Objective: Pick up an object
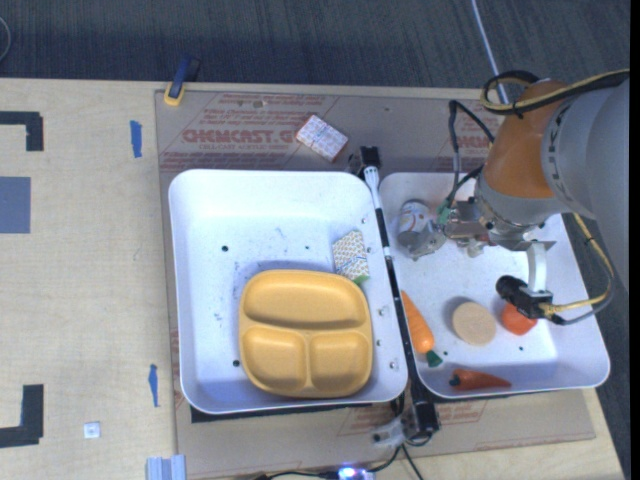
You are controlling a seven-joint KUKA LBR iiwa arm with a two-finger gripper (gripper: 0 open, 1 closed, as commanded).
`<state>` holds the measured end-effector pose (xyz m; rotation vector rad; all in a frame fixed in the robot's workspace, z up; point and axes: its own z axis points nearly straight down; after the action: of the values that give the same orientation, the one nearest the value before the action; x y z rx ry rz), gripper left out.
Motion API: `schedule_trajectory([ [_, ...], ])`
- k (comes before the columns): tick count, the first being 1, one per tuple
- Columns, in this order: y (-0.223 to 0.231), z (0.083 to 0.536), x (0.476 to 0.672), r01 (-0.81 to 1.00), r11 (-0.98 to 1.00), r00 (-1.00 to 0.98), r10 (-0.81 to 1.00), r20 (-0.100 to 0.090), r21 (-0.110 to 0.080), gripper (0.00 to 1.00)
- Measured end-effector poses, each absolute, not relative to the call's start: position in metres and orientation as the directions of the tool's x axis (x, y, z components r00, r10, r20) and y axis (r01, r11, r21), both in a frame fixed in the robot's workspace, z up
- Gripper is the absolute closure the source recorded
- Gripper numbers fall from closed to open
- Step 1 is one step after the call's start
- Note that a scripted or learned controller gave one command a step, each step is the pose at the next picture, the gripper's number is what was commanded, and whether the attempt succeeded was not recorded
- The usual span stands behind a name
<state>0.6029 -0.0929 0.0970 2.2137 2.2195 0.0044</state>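
Note:
My gripper [428,230] hangs low over the back left part of the right bin [590,363], reaching in from the right under the orange-banded wrist. A small grey, shiny object [408,218] lies right at its tip; whether it is gripped is unclear. Nearer the front of the same bin are a tan round disc [473,323], an orange-red piece [519,319], an orange carrot [417,328] along the left wall, and a dark red chili [481,378] by the front wall.
The left bin [200,268] holds a large yellow divided tray [305,333] and a small patterned packet [350,253] by its right wall. Another patterned packet [321,137] lies on the cardboard behind the bins. Black cables run from the arm over the right bin.

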Motion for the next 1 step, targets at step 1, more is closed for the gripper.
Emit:
schedule_trajectory([
  [1, -0.1004, 0.0854, 0.6494, 0.994, 0.012, -0.011, 1.0, 0.013, -0.107, 0.0],
])
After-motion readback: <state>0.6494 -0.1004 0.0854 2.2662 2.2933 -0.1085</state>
